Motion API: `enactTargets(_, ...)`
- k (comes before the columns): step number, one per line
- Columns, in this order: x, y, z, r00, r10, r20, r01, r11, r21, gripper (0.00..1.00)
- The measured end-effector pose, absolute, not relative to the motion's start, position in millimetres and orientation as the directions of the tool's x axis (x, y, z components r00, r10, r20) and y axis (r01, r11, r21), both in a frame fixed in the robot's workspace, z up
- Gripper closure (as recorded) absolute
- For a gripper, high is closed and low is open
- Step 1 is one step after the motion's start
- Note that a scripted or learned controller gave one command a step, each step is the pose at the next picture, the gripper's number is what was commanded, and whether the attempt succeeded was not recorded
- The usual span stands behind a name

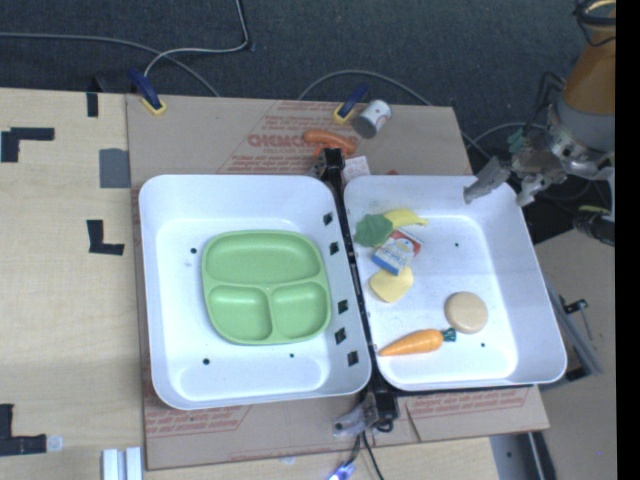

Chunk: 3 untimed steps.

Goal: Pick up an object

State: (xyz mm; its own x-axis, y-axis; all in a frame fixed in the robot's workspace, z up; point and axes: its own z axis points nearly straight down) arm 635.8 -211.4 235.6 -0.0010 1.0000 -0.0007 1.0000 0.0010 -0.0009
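Observation:
The right bin (520,268) holds a small pile at its left side: a green leafy piece (373,230), a yellow banana (407,217), a blue and white packet (392,258) and a pale yellow lump (391,285). An orange carrot (412,343) lies near the front wall, and a round beige disc (466,311) sits just behind it. My gripper (506,186) hovers over the bin's far right corner, away from all the objects. It is open, with nothing between its fingers.
The left bin (170,228) carries a green divided plate (267,285). Behind the bins, on the cardboard, lie an orange sausage-like item (330,139) and a grey cylinder (373,118). Blue and yellow clamps (148,94) and cables sit at the back.

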Motion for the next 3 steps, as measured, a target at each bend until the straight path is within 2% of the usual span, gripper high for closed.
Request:
enactTargets(1, 634.1, -155, 151, -0.002, 1.0, 0.001, 1.0, 0.002, -0.003, 0.0)
enactTargets(2, 667.7, -101, 98, -0.002, 1.0, 0.001, 1.0, 0.002, -0.003, 0.0)
enactTargets(3, 668.5, -98, 85, -0.002, 1.0, -0.002, 1.0, 0.002, 0.0, 0.0)
